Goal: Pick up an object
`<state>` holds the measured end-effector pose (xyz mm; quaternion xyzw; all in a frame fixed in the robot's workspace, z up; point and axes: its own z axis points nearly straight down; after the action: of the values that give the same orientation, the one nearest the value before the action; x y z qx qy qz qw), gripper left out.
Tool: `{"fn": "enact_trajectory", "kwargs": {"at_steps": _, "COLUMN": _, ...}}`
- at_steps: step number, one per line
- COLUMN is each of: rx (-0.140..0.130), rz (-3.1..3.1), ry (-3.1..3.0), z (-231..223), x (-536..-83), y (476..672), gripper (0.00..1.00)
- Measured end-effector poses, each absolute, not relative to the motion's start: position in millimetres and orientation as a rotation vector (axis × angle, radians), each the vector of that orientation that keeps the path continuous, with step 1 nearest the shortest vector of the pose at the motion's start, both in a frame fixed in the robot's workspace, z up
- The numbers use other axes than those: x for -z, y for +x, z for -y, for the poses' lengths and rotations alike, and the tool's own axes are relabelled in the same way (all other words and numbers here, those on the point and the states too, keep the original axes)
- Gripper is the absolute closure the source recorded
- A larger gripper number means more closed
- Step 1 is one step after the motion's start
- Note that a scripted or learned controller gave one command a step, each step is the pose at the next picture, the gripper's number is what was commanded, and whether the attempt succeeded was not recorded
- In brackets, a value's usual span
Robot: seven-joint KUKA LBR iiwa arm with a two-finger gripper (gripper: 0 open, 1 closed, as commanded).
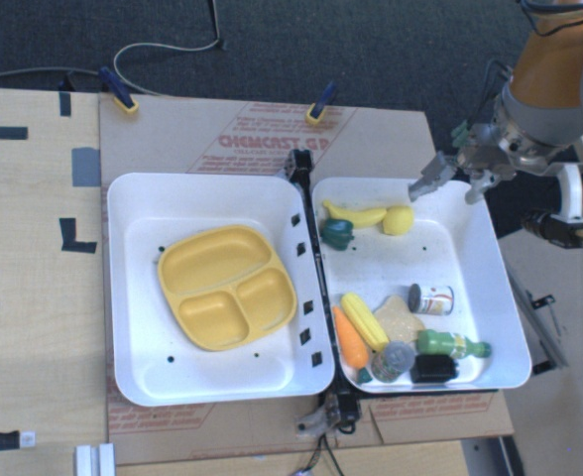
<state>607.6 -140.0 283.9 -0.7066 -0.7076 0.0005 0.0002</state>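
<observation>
One fixed camera looked down at a slant from above the bench, far enough back to take in both white bins, the left bin and the right bin, with dark floor beyond the far edge.

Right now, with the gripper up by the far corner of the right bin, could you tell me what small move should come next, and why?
Probably a short move down and toward the lemon. The gripper sits above the right bin's far rim with nothing between its fingers, and the lemon, beside the banana, looks like the closest object to it.
</observation>
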Motion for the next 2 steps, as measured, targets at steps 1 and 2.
{"fn": "enact_trajectory", "kwargs": {"at_steps": 1, "rx": -0.005, "rz": 2.221, "ry": -2.219, "z": 153, "x": -196, "y": 645.6, "gripper": 0.00}}
{"fn": "enact_trajectory", "kwargs": {"at_steps": 2, "rx": -0.006, "rz": 2.221, "ry": -2.219, "z": 173, "x": -106, "y": 667.2, "gripper": 0.00}}
